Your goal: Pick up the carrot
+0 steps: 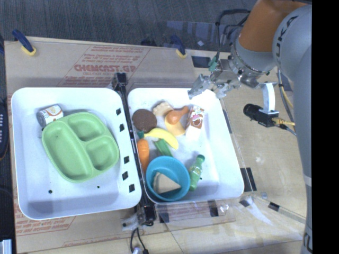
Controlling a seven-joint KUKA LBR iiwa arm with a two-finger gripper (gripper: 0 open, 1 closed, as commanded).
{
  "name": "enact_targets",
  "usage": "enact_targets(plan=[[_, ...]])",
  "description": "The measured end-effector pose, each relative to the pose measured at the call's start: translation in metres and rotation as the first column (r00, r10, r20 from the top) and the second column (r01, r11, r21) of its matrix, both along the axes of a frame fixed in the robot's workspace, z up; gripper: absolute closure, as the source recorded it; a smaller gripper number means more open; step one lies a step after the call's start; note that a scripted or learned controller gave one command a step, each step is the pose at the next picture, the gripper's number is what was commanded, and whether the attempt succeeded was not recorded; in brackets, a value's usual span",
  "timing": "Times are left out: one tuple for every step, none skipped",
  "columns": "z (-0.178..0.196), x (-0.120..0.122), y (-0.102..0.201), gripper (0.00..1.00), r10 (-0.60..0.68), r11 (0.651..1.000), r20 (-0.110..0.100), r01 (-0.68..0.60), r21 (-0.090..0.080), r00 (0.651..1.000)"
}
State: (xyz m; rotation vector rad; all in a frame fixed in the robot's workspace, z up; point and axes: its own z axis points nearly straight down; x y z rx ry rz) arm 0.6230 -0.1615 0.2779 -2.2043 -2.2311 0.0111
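Two white bins are shown side by side. The carrot (143,151) is seen in the right bin (225,157), against its left wall, between a brown disc (143,119) and a blue bowl (168,178). The gripper (204,87) is held above the bin's far right corner; whether it is parted, or anything is gripped, cannot be told

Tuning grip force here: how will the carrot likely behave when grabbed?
The carrot looks like smooth moulded plastic, so probably stiff, light and a bit slippery. Its rounded, tapered body may roll or squirt out of a pinch. It lies along the bin wall beside the blue bowl, so finger room looks tight.
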Motion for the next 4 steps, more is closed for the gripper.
enact_targets(plan=[[-0.137,-0.062,0.053,0.0,0.052,0.999,-0.013,-0.052,0.004,0.999],[-0.184,-0.001,0.042,0.0,-0.055,0.998,0.007,0.055,-0.002,0.998],[-0.173,-0.001,0.042,1.0,-0.046,0.999,0.002,0.046,-0.001,0.999],[-0.173,-0.001,0.042,0.0,-0.046,0.999,0.002,0.046,-0.001,0.999]])
